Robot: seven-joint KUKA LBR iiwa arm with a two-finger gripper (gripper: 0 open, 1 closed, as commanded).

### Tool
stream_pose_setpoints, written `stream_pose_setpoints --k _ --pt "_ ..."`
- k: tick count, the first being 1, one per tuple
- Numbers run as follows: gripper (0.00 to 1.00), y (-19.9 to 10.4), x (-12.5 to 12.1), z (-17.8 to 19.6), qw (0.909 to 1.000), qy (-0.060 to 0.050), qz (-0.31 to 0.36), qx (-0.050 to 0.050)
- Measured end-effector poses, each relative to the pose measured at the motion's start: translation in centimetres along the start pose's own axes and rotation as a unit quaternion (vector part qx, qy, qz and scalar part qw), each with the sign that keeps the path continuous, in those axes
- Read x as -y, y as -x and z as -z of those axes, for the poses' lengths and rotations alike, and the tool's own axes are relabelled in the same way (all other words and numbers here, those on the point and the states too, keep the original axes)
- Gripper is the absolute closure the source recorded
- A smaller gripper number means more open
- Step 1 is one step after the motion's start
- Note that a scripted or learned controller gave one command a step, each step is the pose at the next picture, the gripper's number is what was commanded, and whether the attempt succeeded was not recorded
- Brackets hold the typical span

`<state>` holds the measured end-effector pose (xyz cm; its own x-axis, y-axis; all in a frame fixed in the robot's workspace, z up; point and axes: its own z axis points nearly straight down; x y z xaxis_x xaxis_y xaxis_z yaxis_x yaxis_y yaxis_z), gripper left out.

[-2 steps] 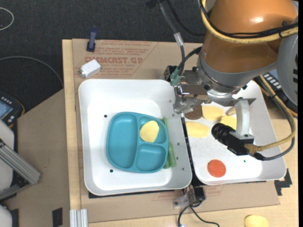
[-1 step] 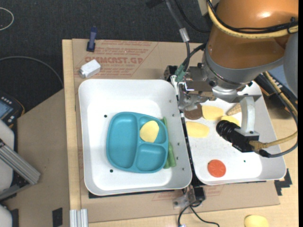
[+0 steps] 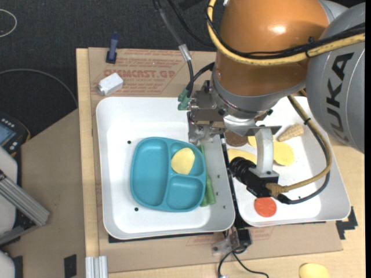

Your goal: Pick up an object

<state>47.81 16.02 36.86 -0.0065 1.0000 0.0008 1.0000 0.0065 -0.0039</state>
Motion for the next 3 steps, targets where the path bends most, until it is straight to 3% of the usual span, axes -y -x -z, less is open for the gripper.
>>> stream_pose_setpoints --k 1,2,3 --pt "1.0 4.1 0.0 -10.3 1.0 -0.005 -0.006 0.003" --pt "1.0 3.6 -1.0 12.0 0.9999 0.013 -0.002 -0.003" --pt "1.0 -1.1 0.1 2.7 1.0 -0.003 0.0 0.002"
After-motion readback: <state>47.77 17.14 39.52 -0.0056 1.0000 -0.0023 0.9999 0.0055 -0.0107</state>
